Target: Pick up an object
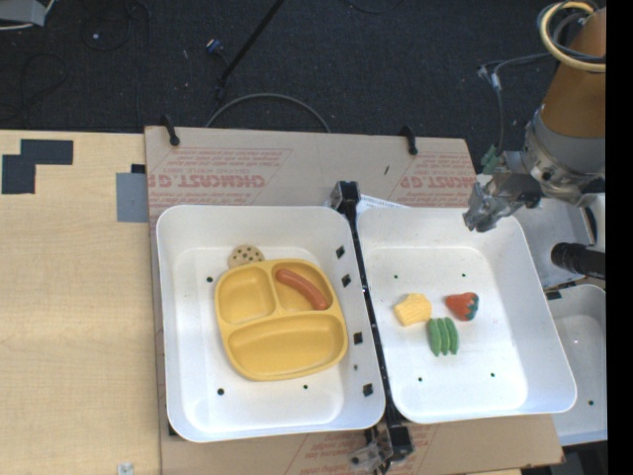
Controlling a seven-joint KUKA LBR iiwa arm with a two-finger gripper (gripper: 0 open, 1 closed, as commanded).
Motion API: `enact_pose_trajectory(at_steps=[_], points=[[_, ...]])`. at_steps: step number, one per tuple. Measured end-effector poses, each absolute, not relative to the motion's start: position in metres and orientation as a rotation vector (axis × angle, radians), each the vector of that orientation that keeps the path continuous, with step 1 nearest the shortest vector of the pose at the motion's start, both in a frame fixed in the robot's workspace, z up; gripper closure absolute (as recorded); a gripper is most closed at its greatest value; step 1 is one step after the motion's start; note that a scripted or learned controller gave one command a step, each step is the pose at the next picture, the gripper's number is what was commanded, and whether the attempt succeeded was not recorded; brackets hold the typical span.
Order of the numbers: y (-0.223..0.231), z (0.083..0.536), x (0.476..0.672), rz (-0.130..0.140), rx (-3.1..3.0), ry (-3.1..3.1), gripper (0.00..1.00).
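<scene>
Left bin (188,265): holds a yellow divided tray (279,322), a sausage (304,287) in its upper right compartment, a cookie (245,255) beside its upper rim.
Right bin (514,364): corn piece (413,310), green pods (442,336), red strawberry (462,306), close together.
Gripper (483,212): above the right bin's far corner, nothing visibly held; opening cannot be told.

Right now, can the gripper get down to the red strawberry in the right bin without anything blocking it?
Probably yes. The gripper hangs over the right bin's far edge, and the strawberry lies uncovered on the floor, apart from the yellow piece and green pod.
</scene>
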State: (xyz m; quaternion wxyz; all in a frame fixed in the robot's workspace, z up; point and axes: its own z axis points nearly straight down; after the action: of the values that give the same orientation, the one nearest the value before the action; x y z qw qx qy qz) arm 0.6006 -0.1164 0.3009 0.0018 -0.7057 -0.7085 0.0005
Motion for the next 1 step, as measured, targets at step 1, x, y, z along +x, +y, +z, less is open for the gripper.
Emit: enact_pose_trajectory(at_steps=[1], points=[[-0.0637, 0.2792, 0.602, 0.003, -2.214, -2.223, 1.0]])
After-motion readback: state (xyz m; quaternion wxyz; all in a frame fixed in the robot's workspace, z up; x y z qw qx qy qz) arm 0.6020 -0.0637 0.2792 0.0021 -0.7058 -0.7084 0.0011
